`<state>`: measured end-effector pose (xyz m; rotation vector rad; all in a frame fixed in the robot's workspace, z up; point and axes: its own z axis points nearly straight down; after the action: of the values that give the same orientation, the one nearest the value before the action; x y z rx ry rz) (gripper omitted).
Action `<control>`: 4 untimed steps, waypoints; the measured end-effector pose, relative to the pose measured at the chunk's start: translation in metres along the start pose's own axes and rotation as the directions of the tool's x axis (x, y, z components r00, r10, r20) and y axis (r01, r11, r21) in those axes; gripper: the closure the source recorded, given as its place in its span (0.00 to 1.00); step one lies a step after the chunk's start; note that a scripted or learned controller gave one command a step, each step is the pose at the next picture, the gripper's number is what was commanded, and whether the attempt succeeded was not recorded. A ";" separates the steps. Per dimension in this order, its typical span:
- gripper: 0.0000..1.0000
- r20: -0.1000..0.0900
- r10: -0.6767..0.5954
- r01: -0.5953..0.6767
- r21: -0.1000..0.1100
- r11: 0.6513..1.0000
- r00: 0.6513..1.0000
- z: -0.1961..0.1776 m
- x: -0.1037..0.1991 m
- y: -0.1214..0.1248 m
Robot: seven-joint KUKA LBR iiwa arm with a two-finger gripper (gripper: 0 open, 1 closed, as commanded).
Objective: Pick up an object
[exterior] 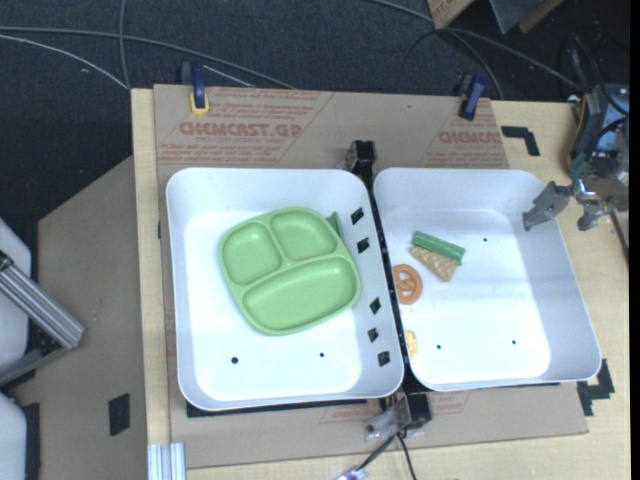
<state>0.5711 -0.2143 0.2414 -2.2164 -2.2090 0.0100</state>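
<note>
In the right bin [540, 338] lie a green oblong block [438, 245], a tan wedge-shaped piece [435, 263] touching it, and an orange pretzel [407, 283] just below them. A small yellow bit [411, 344] sits by the bin's left wall. My gripper [565, 213] hangs at the right bin's upper right corner, far to the right of these pieces. Its fingers [543, 208] are spread, and it is open with nothing between them.
The left bin [200, 358] holds a light green divided plate [290, 270]. A black divider with clips [372, 268] runs between the bins. Blue clamps [199, 86] hold the cardboard at the back. Cables and arm hardware [600, 128] crowd the right edge.
</note>
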 end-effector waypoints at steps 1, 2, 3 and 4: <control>0.00 0.003 -0.004 0.004 -0.012 1.000 1.000 -0.007 0.001 0.003; 0.00 0.001 -0.005 0.005 -0.007 1.000 1.000 0.053 0.007 0.007; 0.00 0.001 -0.005 0.005 -0.006 1.000 1.000 0.114 0.015 0.009; 0.00 0.001 -0.004 0.004 -0.007 1.000 1.000 0.159 0.016 0.009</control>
<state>0.5776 -0.1973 0.0821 -2.2166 -2.2171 0.0035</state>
